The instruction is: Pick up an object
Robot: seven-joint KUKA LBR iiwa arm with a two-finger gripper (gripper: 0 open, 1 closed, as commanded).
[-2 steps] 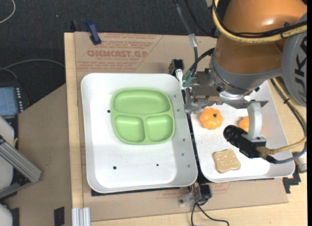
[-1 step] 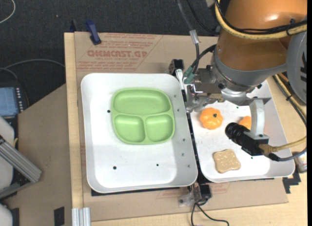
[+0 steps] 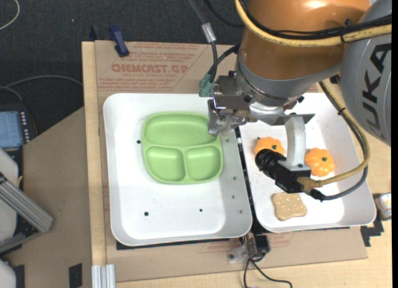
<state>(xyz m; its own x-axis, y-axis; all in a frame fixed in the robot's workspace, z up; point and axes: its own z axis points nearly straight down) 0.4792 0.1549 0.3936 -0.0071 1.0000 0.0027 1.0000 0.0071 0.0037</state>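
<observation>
Pincer point(image 3: 219, 121) at rim of green tray point(image 3: 180, 147), "CHEMCAST" board point(image 3: 149, 68) behind

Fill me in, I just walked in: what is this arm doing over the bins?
The arm's gripper sits low at the right edge of the green divided plate, which lies flat in the left bin. In the right bin lie two orange pumpkins and a toast-shaped piece. I cannot tell whether it grips the plate.

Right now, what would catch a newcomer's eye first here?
The arm's orange band looms top right, its gripper low by the green divided plate's right edge in the left bin. Orange pumpkin toys and a toast piece lie in the right bin.
</observation>
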